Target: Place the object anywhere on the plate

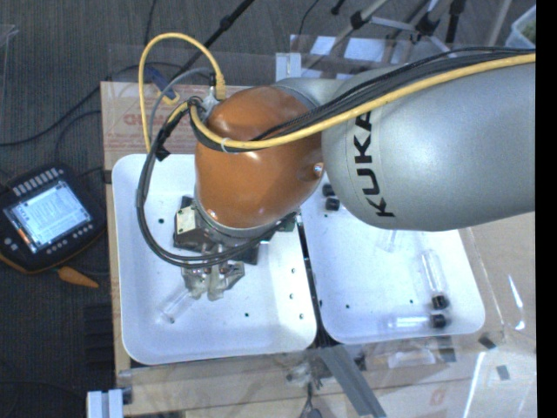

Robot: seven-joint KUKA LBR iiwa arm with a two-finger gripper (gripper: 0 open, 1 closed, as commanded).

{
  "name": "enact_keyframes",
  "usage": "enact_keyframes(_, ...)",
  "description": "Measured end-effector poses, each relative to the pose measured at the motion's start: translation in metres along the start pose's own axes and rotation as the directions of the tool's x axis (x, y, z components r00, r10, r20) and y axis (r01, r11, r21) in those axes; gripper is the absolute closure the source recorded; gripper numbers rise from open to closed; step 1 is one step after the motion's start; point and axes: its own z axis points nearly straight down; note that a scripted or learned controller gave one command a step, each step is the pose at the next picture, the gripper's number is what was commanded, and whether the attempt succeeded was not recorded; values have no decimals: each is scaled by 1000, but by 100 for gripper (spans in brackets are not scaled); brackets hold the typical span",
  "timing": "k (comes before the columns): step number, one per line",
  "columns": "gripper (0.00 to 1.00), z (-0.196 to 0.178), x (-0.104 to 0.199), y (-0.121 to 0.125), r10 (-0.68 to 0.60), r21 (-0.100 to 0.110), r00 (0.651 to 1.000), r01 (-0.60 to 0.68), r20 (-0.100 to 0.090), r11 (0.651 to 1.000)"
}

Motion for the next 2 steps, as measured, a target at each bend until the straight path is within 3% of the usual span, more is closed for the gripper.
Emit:
enact_keyframes(1,100,-83,-2,0,-369,2,929,369,4,929)
enact_keyframes(2,100,-57,-16,-76,-570,2,821,570,5,821)
